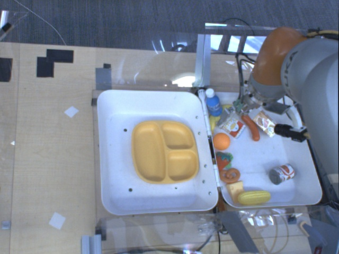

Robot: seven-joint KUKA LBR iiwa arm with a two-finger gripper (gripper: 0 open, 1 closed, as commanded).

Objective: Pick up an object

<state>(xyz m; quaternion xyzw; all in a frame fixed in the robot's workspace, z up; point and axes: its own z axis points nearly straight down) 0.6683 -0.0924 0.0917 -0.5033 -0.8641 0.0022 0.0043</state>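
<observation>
Reaching into the right bin (296,179), the gripper (242,106) hangs above a packet (232,125) beside the sausage (251,127); whether it grips anything cannot be told.

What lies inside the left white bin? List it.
The left white bin holds one yellow plastic tray with three compartments, lying flat near the middle. Whatever lies beneath the tray is covered.

Yellow tray (161,152), blue bottle (214,106), orange fruit (222,141), white bins (153,102).
</observation>
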